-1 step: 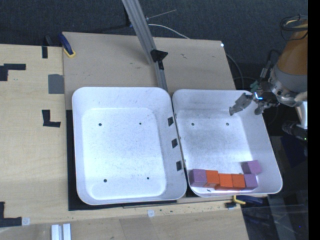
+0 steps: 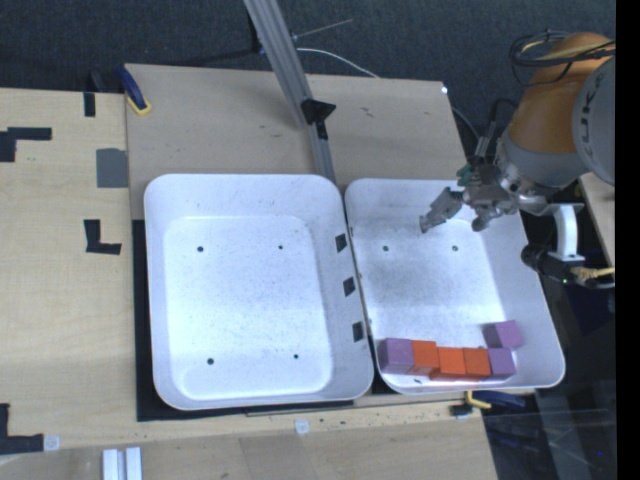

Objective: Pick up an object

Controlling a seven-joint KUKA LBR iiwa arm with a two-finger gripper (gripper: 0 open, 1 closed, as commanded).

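The blocks (image 2: 452,356) lie in a row along the right bin's (image 2: 420,268) near wall, right of the left bin (image 2: 240,283).

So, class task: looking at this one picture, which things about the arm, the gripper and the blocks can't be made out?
- Arm: cut off by the camera view's right edge; base out of frame.
- Gripper: fingers small and blurred, so what lies between them is unclear.
- Blocks: packed against the right bin's near wall; exact count and whether any are stacked are too small to tell.
- Pole: top cut off by the upper edge.
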